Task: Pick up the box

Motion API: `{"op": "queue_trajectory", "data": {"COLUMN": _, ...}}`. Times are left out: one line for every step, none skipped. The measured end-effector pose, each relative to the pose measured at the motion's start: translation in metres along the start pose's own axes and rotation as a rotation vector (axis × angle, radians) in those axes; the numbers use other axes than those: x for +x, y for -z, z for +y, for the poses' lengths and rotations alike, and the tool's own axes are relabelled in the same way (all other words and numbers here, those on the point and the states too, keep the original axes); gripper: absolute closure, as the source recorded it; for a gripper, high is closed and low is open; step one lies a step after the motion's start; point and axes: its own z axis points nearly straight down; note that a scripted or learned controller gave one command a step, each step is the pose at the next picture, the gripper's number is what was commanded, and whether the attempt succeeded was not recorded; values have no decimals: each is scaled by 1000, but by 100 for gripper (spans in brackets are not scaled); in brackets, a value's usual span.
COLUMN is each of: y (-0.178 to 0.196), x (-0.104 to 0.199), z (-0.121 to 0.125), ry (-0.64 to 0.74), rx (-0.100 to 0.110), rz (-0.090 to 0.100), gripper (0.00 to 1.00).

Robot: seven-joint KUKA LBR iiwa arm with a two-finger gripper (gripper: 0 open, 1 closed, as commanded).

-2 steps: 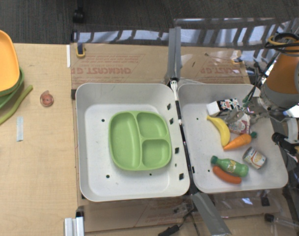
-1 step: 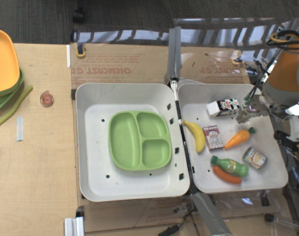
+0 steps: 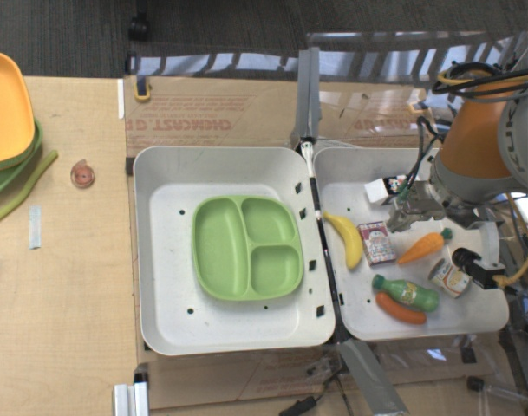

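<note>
- At the near edge of the right white bin (image 3: 350, 319), a green plastic bottle (image 3: 408, 293) lies against a red-orange toy sausage (image 3: 400, 309).
- Mid-bin, the small flat pink-and-white box (image 3: 377, 243) rests untouched between a yellow banana (image 3: 347, 237) and an orange carrot (image 3: 420, 246).
- Just beyond the box, the two-finger gripper (image 3: 407, 208) hovers; I cannot tell its opening.
- Descent, grasp and lift all appear outstanding.

One fixed camera looks down at a slant from above the bench (image 3: 73, 302), taking in both white bins (image 3: 159, 258) from moderate distance.
</note>
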Motion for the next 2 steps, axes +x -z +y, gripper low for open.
{"op": "queue_trajectory", "data": {"y": 0, "x": 0, "z": 0, "ry": -1, "rx": 0, "rz": 0, "gripper": 0}}
{"op": "queue_trajectory", "data": {"y": -38, "x": 32, "z": -9, "ry": 8, "rx": 1, "rz": 0, "gripper": 0}}
